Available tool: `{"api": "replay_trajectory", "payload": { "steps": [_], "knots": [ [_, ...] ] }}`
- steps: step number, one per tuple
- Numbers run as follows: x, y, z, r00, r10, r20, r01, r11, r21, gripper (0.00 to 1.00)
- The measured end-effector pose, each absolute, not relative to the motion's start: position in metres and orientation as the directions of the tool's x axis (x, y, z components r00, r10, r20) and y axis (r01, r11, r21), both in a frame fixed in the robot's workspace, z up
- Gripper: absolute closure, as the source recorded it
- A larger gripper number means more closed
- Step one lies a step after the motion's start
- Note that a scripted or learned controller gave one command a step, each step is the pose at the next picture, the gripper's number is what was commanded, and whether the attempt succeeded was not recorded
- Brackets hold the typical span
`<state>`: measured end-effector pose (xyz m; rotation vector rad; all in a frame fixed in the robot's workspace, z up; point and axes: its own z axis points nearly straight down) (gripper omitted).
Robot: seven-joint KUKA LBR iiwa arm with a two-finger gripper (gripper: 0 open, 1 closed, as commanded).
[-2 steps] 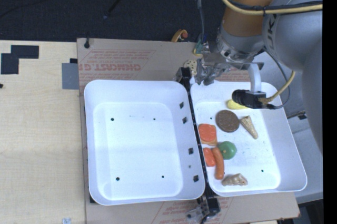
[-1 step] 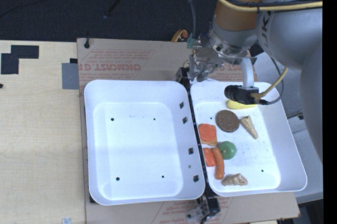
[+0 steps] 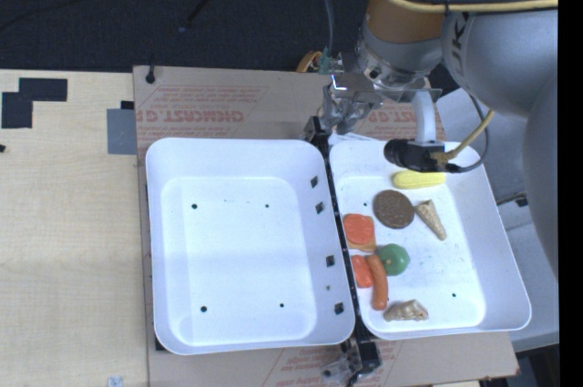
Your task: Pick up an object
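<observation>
A cluster of small food-like objects lies in the right bin (image 3: 510, 285): a yellow corn piece (image 3: 417, 180), a brown disc (image 3: 393, 208), an orange block (image 3: 359, 231), a green ball (image 3: 394, 259). The gripper (image 3: 344, 114) hangs over the bin's upper-left corner; I cannot tell its state. Descending here, it might strike the rim between the bins.

The cardboard sheet (image 3: 228, 107) under the bins carries red printed lettering, upside down from here; it seems to read something like "CHEMCOZT", though I can't make it out for sure. More red print at its near edge is too small to read.
</observation>
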<state>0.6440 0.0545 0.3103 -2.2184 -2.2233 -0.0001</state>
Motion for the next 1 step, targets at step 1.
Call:
{"api": "replay_trajectory", "payload": {
  "steps": [1],
  "knots": [
    [0.6435,0.0209,0.2937,0.002,1.000,-0.002,1.000,-0.002,-0.004,1.00]
  ]
}}
